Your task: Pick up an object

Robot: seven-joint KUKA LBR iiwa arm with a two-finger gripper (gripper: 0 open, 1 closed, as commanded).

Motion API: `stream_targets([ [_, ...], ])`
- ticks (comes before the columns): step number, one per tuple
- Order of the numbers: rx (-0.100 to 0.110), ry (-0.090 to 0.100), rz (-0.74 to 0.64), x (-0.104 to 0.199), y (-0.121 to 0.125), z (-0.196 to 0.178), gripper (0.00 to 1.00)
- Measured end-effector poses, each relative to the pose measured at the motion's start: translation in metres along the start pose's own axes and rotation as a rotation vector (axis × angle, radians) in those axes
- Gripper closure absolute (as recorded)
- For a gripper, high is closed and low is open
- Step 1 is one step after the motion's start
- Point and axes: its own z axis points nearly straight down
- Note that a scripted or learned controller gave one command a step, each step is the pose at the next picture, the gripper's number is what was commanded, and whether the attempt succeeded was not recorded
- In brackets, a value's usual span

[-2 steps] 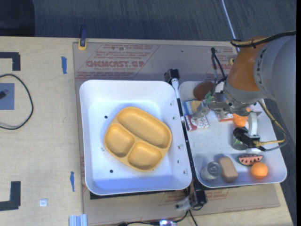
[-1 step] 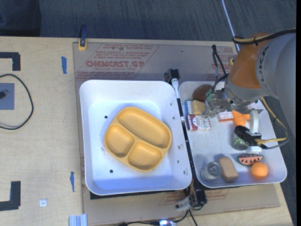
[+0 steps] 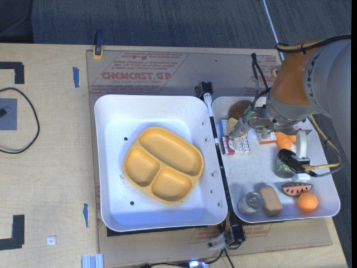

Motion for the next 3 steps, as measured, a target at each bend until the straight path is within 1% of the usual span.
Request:
stream_targets([
  [1,-0.003,-0.002,-0.002,0.0,0.001,-0.01,1.0],
  [2,-0.003,-0.002,-0.002,0.0,0.001,-0.01,0.0],
  [3,-0.006,-0.003,-0.003,0.0,0.002,-0.021,1.0],
])
